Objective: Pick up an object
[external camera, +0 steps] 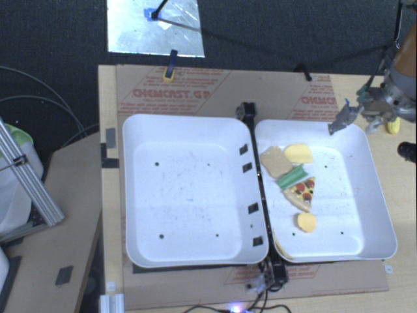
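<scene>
Nearest the camera, along the bottom edge of the view, a cluster of cables and a small clamp [270, 279] sits at the front of the seam between the two bins. Behind it lie the left bin [189, 129] and the right bin [365, 240], side by side on a cardboard sheet [189, 91] printed with red lettering.

The right bin holds the candidate objects, grouped in its left half near the dividing seam:
- A tan bread-shaped piece [275, 162], closest to the seam.
- A yellow rounded piece [298, 153], touching the tan piece on its right.
- A green bar [292, 177], lying at a slant just below those two.
- A pizza slice [303, 193] with red toppings, touching the green bar.
- A small yellow disc [306, 222], apart from the rest, toward the front of the bin.

My gripper [355, 113] is above the far right corner of the right bin, well apart from the objects. One dark finger [340, 120] points down and left toward the bin rim. Nothing sits between my fingers; I cannot tell how wide they stand. The orange band on my arm shows at the right edge.

A silver sheet [154, 17] lies on the dark floor beyond the bench.
</scene>
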`<state>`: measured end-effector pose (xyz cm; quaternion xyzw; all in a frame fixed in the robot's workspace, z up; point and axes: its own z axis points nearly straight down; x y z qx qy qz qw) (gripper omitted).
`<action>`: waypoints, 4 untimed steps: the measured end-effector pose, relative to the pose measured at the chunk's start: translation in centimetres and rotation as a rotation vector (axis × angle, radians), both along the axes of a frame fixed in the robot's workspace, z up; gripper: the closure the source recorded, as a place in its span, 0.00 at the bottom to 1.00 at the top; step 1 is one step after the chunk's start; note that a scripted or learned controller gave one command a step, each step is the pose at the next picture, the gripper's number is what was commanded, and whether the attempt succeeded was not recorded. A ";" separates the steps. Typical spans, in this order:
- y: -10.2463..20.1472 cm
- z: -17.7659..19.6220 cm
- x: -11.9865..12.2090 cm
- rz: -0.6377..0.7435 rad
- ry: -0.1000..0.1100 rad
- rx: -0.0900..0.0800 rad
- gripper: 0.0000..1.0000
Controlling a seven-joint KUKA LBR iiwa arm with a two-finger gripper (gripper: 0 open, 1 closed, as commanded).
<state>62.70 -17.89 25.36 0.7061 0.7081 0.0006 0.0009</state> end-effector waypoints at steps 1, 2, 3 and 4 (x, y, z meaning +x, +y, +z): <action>-0.5 -16.1 -4.2 -0.004 0.015 0.004 0.00; 7.8 -16.7 -8.8 0.003 -0.006 0.001 0.00; 9.0 -16.9 -5.1 0.004 -0.003 0.000 0.00; 8.6 -17.0 -9.1 -0.003 0.004 0.001 0.00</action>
